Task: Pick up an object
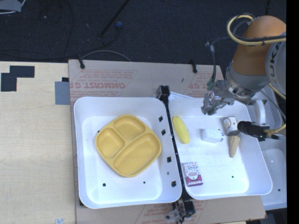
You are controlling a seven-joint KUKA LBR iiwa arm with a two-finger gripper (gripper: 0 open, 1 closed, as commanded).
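Grey gripper (211,104) hangs over the right bin (254,181); its grip cannot be told.

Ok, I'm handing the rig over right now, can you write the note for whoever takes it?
Gripper: above the far part of the right bin, nothing seen between its fingers; whether they are open or shut is unclear from this angle.
Right bin holds: corn cob near the divider, small white block mid-bin, ice cream cone to its right, red and white carton at the near side.
Left bin: yellow divided plate.
Done: nothing lifted.
Left: choose one object, grasp it, raise it. The white block lies closest to the gripper.
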